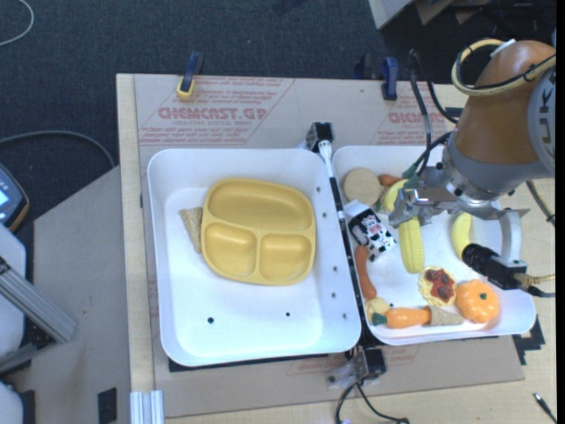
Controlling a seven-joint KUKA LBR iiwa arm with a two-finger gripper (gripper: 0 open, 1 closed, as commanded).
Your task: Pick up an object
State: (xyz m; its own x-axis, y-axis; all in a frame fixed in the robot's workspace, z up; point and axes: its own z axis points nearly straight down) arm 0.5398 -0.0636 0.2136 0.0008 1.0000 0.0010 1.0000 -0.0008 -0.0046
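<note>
In the right bin (pixel 521 312): 1 corn cob (pixel 411 244), 1 pumpkin (pixel 478 301); hand (pixel 408 203) state unclear.

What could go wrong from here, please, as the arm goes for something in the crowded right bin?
1. The toys lie packed together: the corn cob sits close to the cow and the banana, so the gripper may nudge or catch a neighbour instead.
2. The pumpkin, the pizza slice and the carrot crowd the right bin's near wall, leaving little room to grasp them cleanly.
</note>
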